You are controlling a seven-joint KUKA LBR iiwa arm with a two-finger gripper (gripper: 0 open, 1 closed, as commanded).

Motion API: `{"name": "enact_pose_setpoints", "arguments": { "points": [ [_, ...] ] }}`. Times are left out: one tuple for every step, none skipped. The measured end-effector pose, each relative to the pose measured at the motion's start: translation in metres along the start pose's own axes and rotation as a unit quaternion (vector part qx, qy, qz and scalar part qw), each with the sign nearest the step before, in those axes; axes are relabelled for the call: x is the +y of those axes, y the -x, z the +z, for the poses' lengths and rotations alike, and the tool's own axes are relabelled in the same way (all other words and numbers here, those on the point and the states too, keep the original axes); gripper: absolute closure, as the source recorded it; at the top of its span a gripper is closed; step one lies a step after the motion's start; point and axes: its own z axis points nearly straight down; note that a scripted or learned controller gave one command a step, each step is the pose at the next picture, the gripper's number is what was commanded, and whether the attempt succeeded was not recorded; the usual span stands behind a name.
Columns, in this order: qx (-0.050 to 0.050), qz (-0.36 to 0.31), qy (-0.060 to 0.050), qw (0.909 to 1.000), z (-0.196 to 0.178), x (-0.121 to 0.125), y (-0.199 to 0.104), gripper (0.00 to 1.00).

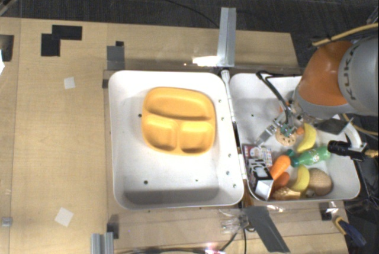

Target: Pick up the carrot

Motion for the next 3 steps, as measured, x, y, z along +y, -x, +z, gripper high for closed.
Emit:
{"name": "enact_pose_setpoints", "arguments": {
  "points": [
    [-0.001,0.007,0.001,1.0000,-0.002,-0.050,-0.041,0.00],
    [-0.005,0.004,0.006,1.0000,-0.015,-0.046,-0.039,1.00],
    [0.002,0.251,-0.002,0.9679,-0.098,-0.025,-0.081,1.00]
  ]
}}
